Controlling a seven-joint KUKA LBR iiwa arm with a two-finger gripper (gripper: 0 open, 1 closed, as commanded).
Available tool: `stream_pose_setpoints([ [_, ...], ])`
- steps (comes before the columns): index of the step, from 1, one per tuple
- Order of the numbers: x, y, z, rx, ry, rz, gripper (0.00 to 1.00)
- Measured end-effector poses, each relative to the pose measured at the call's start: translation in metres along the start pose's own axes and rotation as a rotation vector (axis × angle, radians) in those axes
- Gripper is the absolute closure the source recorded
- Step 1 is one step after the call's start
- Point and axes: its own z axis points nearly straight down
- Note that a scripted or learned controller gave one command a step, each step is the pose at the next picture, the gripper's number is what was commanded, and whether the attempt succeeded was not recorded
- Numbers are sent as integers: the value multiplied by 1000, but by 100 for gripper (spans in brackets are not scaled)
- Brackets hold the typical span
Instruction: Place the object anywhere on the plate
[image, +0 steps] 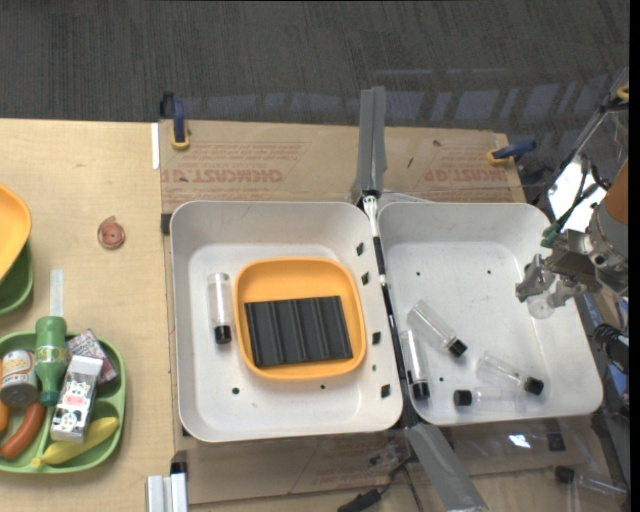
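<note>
1. Nearest the camera, a clear tube (478, 397) with a black cap lay along the front wall of the right bin (470, 225).
2. Three more capped tubes lay in that bin: one (412, 365) by the divider, one (438, 331) angled mid-floor, one (508, 374) toward the right.
3. The gripper (540, 290) hung over the bin's right edge; whether it was released, clenched or held something clear could not be told.
4. The plate (298, 277), a rounded orange square bearing a ribbed dark insert, sat in the left bin (190, 300), with another tube (220, 309) just beside it.
5. Judged: smooth round tubes roll, so grip one across its body and carry it level to the plate.
</note>
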Motion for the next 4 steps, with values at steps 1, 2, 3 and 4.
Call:
stream_pose_setpoints([
  [1,28,55,8,1,-1,-108,100],
  [2,54,125,47,1,-1,-243,100],
  [3,88,129,21,-3,-2,-525,100],
  [4,105,125,35,-2,-1,-649,100],
])
